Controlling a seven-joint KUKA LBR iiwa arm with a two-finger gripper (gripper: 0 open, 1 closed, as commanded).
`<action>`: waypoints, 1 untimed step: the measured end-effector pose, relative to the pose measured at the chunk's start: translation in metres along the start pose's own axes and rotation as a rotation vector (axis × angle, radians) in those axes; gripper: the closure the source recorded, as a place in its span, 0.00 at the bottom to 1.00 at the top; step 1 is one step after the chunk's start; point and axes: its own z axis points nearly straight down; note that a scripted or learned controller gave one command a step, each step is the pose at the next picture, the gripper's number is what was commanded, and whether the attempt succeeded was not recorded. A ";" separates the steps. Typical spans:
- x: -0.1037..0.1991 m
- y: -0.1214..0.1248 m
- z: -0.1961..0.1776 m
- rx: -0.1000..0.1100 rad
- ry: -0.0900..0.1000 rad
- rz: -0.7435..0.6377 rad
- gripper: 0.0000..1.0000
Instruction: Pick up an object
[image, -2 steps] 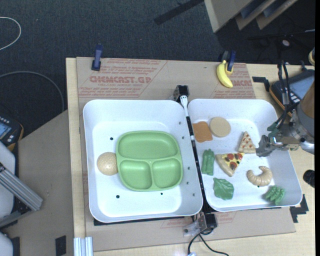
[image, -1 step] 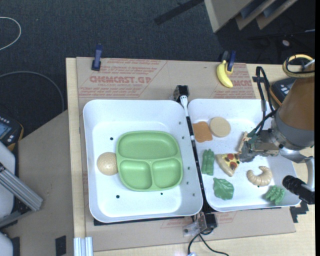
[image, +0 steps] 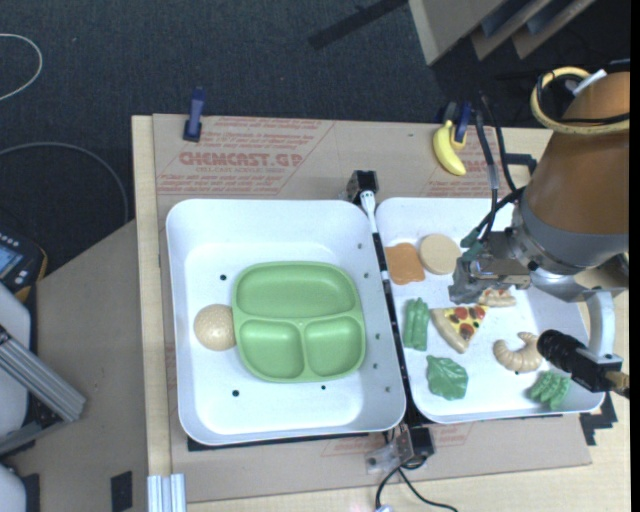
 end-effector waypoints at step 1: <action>-0.004 0.000 -0.007 0.003 -0.002 0.006 1.00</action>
